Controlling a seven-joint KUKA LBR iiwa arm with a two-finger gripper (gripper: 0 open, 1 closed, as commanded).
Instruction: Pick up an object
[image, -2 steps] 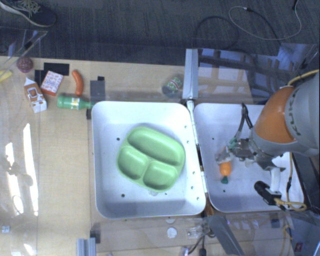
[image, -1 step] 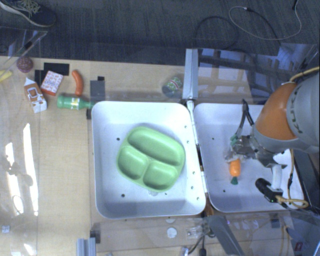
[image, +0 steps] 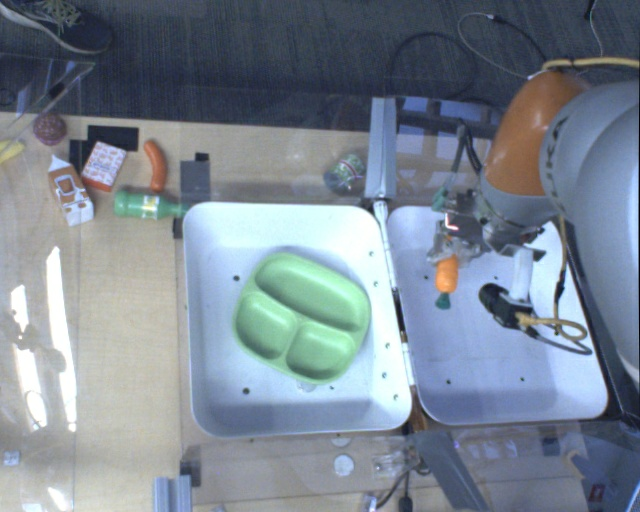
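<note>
Inside the right bin (image: 500, 385), orange carrot (image: 446, 277), just beneath the gripper (image: 451, 250)

Glossy green plastic tray (image: 302, 316); smooth white bins (image: 210, 400).

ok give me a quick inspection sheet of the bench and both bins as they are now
surface: wooden bench bearing left bin and right bin, both white
job's things: green divided plate in left bin; orange carrot in right bin
clutter: green bottle, sausage, small carton, red-and-white box on bench left of the bins
grippers: gripper at the carrot's far end; whether it holds it cannot be told
cables: dark cable looping on the floor
surroundings: grey carpet, a shoe at far left
</note>
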